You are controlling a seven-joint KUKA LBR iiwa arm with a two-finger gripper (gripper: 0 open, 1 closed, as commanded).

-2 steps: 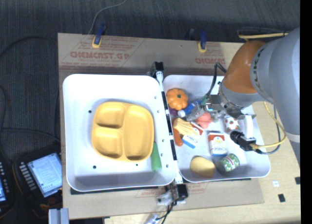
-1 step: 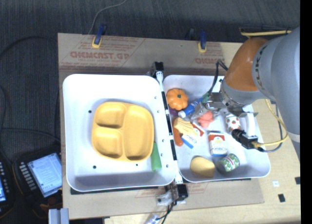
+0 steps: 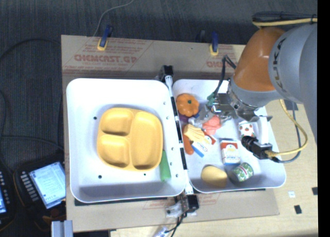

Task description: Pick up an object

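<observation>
My gripper [image 3: 215,110] hangs low over the right bin [image 3: 273,179], under the arm's orange band. Just below it lies a pink-red object [image 3: 212,124], and I cannot tell whether they touch. An orange pumpkin [image 3: 186,104] sits to the gripper's left. A yellow fries pack [image 3: 195,136], a small red-and-white carton [image 3: 230,151], a yellow potato [image 3: 213,174], a green can [image 3: 242,171] and a white die with red dots [image 3: 246,128] lie around the bin.
The left bin [image 3: 82,97] bears a yellow divided plate [image 3: 130,138], with a green stick-shaped object [image 3: 164,167] by its right wall. A black plug on a yellow cable [image 3: 256,147] hangs over the right bin's right side.
</observation>
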